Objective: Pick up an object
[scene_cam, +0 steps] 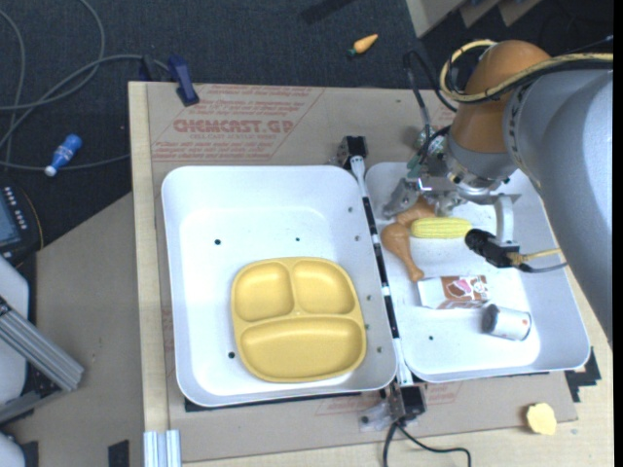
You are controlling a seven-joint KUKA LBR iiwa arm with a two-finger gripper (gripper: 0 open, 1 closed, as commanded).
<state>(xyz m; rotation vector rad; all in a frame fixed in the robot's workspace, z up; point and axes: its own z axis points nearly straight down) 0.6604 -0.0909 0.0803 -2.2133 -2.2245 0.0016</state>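
Far to the gripper's left, a yellow divided tray (297, 319) is lying in the left bin (195, 197), well apart from the tool and playing no part in this try. Closer in, just to the gripper's lower left, a tan chicken-leg toy (399, 242) is resting near the wall between the two bins. Directly below the gripper, a corn cob (440, 228) is sitting on a white piece, almost touching the tool's underside. The gripper (435, 185) is hanging low at the far end of the right bin (555, 343), under the orange band of the arm (492, 95); whether its tips are spread or pressed together cannot be told, since the wrist is hiding them. Nothing is visibly sitting between them, so no object counts as held.

Below and to the right of the tool, a small printed packet (458, 291) and a white cylinder with a dark end (506, 322) are lying near each other.

The step in hand appears to be the descent onto the cluster. Doing it well probably means centring over the cob alone, straddling its narrow width, and keeping clear of the chicken leg so the close does not snag two items.
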